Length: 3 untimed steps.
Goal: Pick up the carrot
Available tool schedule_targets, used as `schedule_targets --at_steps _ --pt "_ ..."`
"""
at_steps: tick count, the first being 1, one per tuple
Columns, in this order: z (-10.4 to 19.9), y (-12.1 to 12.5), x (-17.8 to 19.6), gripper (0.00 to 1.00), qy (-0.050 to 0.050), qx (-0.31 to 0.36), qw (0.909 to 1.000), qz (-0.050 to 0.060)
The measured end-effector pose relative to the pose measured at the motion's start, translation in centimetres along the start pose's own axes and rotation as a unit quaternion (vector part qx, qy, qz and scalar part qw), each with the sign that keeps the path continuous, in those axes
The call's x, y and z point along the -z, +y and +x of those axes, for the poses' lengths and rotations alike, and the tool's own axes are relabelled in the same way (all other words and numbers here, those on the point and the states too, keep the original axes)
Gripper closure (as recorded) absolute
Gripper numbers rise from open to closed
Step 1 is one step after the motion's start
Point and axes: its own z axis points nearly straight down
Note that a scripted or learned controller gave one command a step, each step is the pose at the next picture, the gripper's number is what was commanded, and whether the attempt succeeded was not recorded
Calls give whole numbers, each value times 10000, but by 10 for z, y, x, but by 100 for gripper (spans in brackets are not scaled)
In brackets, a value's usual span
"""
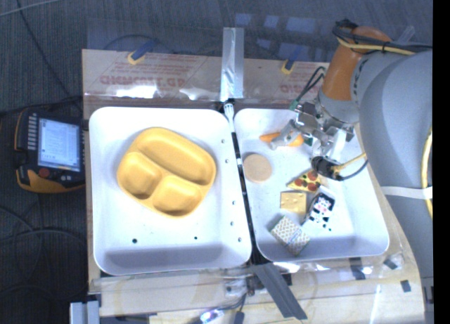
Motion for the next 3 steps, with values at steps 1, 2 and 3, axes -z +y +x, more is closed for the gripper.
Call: schedule_targets --at_steps 1,2,3 --pt "-38 20 94 0 21 -99 9995 -304" --pt "0 -15 23 0 2 771 9965 -326" --pt "-1 -17 32 100 -6 780 9965 -311"
